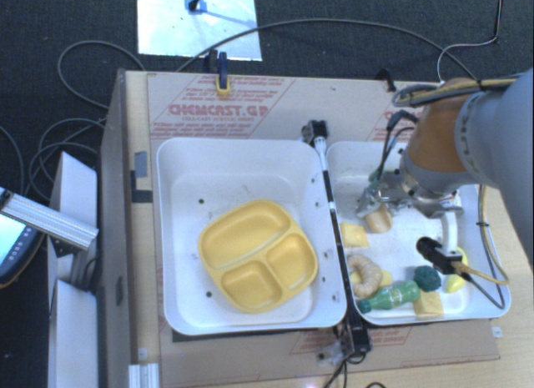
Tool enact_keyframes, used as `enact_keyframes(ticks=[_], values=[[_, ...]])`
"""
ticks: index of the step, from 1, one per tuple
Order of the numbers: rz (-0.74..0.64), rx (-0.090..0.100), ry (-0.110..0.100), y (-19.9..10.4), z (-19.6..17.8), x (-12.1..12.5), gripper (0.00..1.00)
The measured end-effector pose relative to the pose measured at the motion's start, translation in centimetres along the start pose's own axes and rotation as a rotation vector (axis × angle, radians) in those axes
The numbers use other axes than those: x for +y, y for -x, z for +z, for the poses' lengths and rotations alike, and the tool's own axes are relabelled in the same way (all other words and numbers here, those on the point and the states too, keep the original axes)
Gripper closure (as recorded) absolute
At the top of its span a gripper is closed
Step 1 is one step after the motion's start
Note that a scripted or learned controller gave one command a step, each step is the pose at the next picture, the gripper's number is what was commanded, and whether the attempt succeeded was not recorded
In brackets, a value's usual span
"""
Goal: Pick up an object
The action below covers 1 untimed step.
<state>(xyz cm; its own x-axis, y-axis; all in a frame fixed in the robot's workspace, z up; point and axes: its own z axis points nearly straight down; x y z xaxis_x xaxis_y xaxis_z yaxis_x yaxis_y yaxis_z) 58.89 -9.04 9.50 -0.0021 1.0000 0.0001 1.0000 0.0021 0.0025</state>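
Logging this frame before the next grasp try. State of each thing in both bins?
yellow divided plate: flat, right way up, in the left bin.
green bottle: lying on its side, right bin.
tan ring-shaped piece: lying flat beside the bottle.
yellow block: flat on the bin floor.
gripper: down in the right bin, over a tan piece.

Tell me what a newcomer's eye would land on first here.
First the yellow divided tray, lying alone in the left bin. Next the grey arm with its orange band, reaching into the right bin, its gripper low over a tan piece. Near that bin's front edge lies a green bottle.
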Motion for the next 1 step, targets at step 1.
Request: enact_keyframes(ticks=[1], values=[[-0.002, 0.001, 0.001, -7.03, -9.02, 0.79, 1.0]])
